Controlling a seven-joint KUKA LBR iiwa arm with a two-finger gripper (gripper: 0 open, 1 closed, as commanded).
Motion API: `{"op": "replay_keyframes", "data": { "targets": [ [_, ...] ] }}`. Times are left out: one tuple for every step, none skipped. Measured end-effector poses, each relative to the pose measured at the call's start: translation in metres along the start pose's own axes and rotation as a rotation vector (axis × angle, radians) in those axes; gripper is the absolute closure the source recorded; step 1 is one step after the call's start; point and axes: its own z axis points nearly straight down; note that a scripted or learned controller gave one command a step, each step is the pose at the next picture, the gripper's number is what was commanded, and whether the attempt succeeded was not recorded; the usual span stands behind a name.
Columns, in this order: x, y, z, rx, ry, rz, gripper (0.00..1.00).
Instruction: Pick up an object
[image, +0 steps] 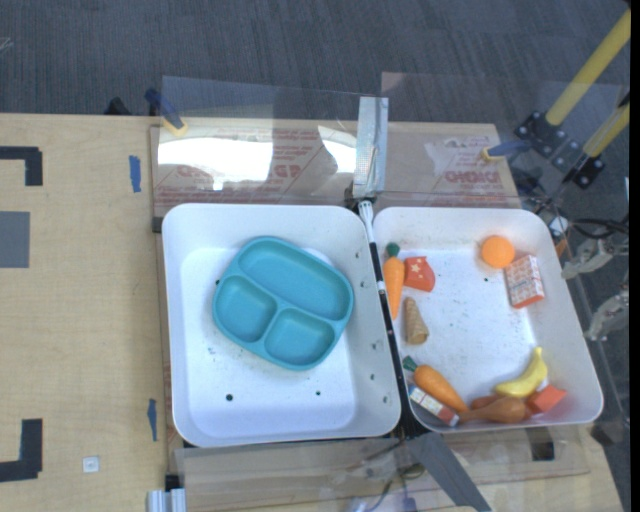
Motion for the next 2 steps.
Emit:
{"op": "replay_keyframes", "data": {
  "targets": [
    [-0.022, 0.001, 0.175, -0.007, 0.009, -0.317, 0.0],
    [-0.11, 0.026, 0.195, 0.0, -0.006, -0.301, 0.0]
  ]
}}
